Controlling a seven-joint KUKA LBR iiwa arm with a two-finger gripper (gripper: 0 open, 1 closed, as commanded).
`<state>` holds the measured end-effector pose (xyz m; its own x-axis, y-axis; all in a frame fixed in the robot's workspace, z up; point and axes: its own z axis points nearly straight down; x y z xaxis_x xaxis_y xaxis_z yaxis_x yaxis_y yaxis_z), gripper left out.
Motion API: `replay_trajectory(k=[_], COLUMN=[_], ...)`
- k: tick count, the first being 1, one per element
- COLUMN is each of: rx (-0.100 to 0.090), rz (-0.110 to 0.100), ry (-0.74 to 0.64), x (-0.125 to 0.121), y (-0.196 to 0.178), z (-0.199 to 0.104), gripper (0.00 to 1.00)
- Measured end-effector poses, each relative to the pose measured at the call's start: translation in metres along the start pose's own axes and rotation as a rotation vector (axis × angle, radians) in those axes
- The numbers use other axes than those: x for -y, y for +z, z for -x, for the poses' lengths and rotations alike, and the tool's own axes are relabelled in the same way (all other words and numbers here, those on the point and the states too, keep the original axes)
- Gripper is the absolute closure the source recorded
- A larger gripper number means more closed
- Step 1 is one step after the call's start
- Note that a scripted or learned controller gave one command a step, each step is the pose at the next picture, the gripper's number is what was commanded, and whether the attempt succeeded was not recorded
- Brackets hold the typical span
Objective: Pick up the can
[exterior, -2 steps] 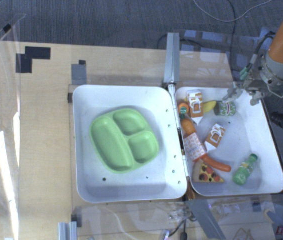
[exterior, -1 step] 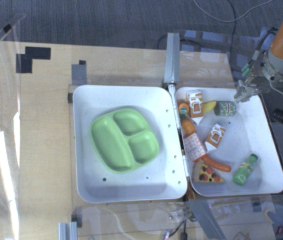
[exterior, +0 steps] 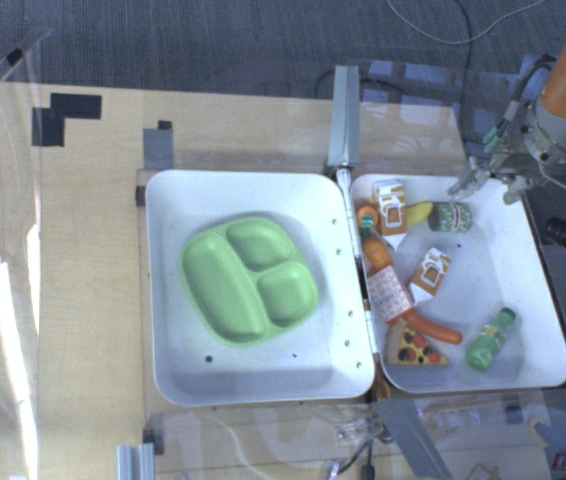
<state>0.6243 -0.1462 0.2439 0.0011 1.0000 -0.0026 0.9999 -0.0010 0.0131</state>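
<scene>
Green-labelled, the can [exterior: 450, 216] lies on its side in the right bin [exterior: 538, 298], just below and left of our gripper [exterior: 490, 176], long axis running left-right. We cannot tell how our gripper is set.

A green divided plate [exterior: 250, 279] sits in the left bin [exterior: 168, 368]; the right bin [exterior: 548, 363] holds a green bottle [exterior: 490, 339], pizza slice [exterior: 416, 347] and small cartons [exterior: 430, 272].
</scene>
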Motion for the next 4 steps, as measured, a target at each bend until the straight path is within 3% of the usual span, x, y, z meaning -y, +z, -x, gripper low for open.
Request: replay_trajectory(k=[1, 2, 3, 4], rx=[-0.001, 0.000, 0.001, -0.001], rz=[-0.009, 0.003, 0.011, -0.005], ry=[0.043, 0.145, 0.138, 0.250], x=[-0.015, -0.028, -0.031, -0.037], y=[0.097, 0.142, 0.129, 0.028], z=[0.030, 0.040, 0.038, -0.009], gripper=[0.00, 0.00, 1.00, 1.00])
